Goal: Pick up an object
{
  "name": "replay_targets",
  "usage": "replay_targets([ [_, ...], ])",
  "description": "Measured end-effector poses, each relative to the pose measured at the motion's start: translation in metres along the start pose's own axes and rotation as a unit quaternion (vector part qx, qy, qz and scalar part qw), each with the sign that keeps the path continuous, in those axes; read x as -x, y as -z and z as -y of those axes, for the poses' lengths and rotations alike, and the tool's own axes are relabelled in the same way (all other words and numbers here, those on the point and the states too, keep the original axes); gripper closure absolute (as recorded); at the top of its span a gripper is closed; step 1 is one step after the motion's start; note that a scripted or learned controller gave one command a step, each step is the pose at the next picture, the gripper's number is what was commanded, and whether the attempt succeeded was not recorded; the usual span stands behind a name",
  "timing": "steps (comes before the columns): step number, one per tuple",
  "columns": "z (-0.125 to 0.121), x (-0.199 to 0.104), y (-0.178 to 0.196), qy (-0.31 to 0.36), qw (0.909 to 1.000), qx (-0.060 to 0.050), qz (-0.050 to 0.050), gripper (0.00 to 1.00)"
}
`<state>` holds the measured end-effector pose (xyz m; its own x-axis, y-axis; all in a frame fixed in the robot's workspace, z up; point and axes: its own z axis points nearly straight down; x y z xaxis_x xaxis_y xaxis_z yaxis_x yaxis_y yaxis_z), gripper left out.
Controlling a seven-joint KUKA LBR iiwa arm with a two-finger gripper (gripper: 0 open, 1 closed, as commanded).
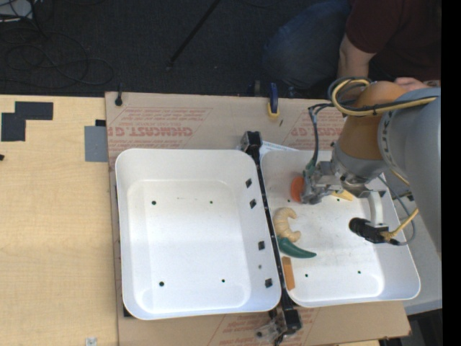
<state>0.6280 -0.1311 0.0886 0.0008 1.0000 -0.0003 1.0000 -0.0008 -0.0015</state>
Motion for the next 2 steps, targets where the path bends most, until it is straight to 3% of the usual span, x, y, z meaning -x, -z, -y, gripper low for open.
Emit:
replay_targets([
  [1,0.0,-0.001,-0.001,0.0,1.0,-0.001,0.0,0.0],
  [2,-0.016,-0.017,-0.001,0.001,1.0,0.0,0.0,0.0],
])
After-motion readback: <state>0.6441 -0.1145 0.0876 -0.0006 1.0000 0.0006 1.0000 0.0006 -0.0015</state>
